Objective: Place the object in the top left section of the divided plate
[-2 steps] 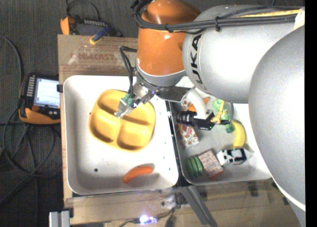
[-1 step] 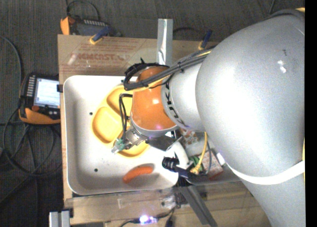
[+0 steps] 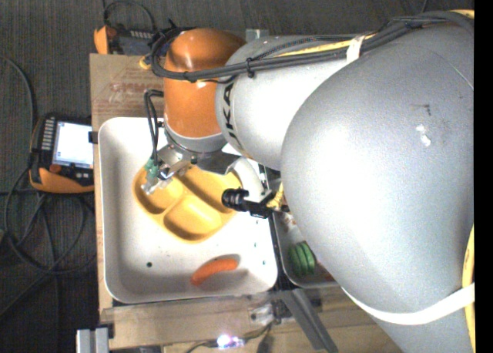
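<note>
A yellow divided plate [image 3: 185,216] lies in the left white bin [image 3: 123,189], partly under the arm. An orange carrot-like object [image 3: 215,268] rests on the bin floor in front of the plate, apart from it. The arm's orange band and wrist [image 3: 196,101] hang over the plate's far side. My gripper [image 3: 159,173] sits low over the plate's upper left part, with a small green piece at its tip. The wrist hides its fingers from this angle.
A green object [image 3: 302,257] lies in the right bin, mostly under the big grey arm body [image 3: 370,182]. A handheld pendant [image 3: 65,151] lies on the floor left of the bench. Cables run across the dark floor.
</note>
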{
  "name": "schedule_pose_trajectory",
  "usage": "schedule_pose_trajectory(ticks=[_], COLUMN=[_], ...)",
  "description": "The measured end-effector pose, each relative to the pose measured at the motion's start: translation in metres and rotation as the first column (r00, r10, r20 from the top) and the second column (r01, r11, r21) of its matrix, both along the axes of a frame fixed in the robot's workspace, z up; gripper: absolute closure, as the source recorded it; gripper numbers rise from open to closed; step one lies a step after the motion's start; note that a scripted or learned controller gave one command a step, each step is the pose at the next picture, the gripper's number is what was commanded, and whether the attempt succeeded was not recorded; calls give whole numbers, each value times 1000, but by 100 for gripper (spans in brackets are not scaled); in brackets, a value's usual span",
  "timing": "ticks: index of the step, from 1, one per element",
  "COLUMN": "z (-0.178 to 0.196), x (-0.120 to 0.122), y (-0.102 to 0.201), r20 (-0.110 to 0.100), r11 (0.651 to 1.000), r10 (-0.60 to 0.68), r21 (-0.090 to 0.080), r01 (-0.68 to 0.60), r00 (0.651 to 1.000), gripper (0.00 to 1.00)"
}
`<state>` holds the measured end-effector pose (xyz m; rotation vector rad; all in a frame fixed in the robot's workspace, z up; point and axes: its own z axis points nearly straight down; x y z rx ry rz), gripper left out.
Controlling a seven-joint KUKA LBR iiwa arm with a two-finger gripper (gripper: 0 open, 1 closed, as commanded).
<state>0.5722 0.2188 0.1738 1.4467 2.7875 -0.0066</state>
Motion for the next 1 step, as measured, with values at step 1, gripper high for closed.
schedule_pose_trajectory(ticks=[1], z=[22], x=[-2], y=[5], r20=[1], r11=[1000], r10=[20], r21=[-1], r01=[-20], r00=[1000], gripper=[100])
